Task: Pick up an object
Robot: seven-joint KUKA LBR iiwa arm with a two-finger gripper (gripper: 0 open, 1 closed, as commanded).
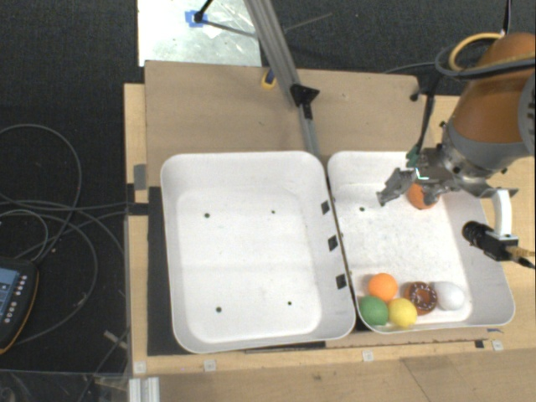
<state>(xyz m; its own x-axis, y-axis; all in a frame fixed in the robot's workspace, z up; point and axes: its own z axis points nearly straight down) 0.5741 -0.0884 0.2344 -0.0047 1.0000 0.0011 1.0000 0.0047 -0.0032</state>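
My gripper [408,189] hung over the right bin [394,233] near its far edge, an orange ball [418,197] at its fingers. Whether they pinched it, I could not tell. I judged a slow, straight lift safest.

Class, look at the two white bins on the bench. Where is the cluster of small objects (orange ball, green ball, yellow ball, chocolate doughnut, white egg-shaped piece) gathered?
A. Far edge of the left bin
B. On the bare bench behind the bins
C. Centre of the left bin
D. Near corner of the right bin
D: the orange ball, green ball, yellow ball, doughnut and white egg-shaped piece all lie bunched along the near edge of the right bin.
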